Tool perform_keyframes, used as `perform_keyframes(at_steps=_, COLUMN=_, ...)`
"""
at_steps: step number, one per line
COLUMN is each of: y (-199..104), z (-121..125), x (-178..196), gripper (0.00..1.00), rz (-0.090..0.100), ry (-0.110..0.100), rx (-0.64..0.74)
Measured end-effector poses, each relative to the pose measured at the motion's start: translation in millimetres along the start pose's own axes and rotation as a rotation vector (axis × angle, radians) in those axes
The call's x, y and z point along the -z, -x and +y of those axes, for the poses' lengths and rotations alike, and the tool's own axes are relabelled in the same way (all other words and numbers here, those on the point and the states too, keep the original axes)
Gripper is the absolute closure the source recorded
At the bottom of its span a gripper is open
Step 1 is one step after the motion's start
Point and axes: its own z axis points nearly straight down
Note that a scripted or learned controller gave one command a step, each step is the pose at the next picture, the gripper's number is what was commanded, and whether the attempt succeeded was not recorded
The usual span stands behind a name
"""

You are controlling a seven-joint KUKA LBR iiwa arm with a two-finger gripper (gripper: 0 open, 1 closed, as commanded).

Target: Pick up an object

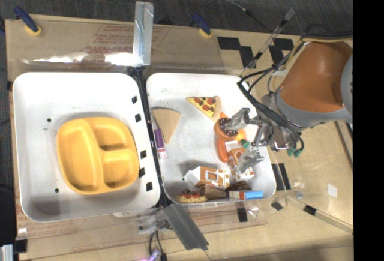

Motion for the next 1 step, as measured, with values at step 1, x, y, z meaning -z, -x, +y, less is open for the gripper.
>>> perform_keyframes(at_steps=1, y=24.0, z=-19.8, x=-97.1, gripper=0.0, rz=-0.026, ry=-0.007, rx=-0.16)
